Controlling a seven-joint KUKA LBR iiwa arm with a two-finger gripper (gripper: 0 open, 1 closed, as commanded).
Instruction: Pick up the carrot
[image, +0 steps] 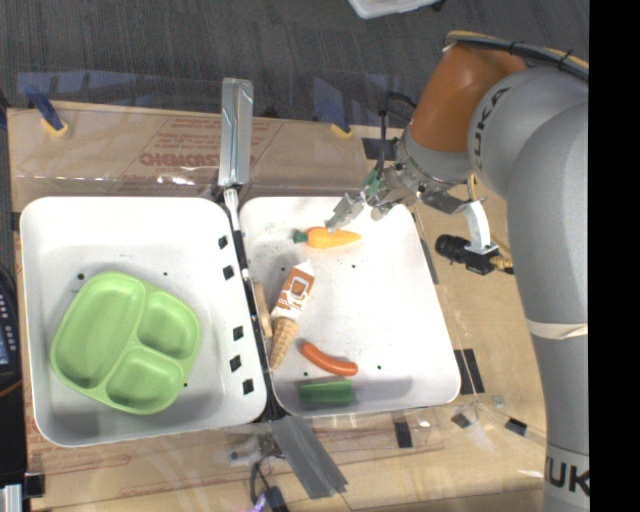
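Note:
The carrot (333, 238), orange with a small green top at its left end, lies across the far part of the right bin (420, 330). The gripper (345, 216) comes down from the upper right, and its tip sits right at the carrot's upper edge, close to the carrot's middle. The tip looks to be touching the carrot or just above it. The grey arm with its orange band (455, 95) fills the upper right of the view.
The right bin also holds a toy ice-cream cone (289, 316) near its left wall, a red sausage (328, 360) and a green block (325, 393) at the front. A green divided plate (125, 340) lies in the left bin (60, 230).

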